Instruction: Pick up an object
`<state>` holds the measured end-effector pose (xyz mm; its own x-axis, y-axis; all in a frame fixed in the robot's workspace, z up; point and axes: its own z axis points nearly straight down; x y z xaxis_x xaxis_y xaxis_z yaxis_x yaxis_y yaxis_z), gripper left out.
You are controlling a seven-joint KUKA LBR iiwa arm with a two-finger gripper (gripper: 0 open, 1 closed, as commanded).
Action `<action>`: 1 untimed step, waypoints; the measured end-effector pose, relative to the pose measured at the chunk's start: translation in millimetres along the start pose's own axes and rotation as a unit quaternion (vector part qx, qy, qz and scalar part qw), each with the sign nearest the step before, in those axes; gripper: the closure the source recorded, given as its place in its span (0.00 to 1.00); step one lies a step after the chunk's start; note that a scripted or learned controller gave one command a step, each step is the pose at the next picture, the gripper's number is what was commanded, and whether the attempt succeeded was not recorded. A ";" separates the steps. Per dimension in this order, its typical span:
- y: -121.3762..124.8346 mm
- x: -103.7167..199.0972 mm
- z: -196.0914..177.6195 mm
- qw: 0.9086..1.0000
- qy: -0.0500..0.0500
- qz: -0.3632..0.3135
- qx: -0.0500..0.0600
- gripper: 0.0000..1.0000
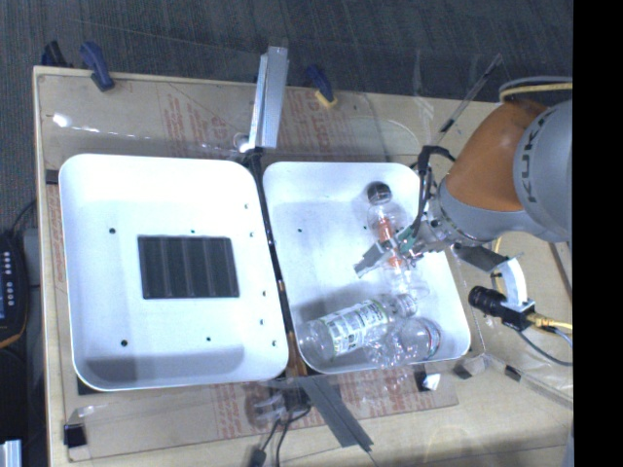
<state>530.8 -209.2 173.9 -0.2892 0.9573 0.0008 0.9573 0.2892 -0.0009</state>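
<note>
gripper [389,256] sits low over the middle of the right bin [292,261]; its silvery fingers are tangled visually with clear plastic, cannot tell whether they are apart or together, or whether anything sits between them. grey arm [516,197] with orange band runs off from the gripper to the view's right, over the bin's right rim.

objects relative to gripper: 1 small clear bottle [382,207] with red-orange marking lies just beyond it toward the bin's far side, cap end pointing away, body reaching in under the fingers. 1 larger clear bottle [350,329] with a printed label lies on its side nearer the camera, along the bin's near wall. clear crumpled plastic [414,337] next to it, toward the near right corner.

left bin [97,261]: well to the gripper's left, holding 1 dark ribbed rectangular tray [188,267] at its centre.

surface: both white bins side by side on a light bench top [146,115] with faint red print. 2 blue clamps [97,66] on the far edge. dark carpet [292,8] beyond the bench.
</note>
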 end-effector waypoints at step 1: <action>71.1 -21.5 25.4 0.995 0.000 -0.099 0.000 0.00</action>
<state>605.0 -209.2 148.5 -0.4713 0.8820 0.0000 0.8820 0.4713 -0.0004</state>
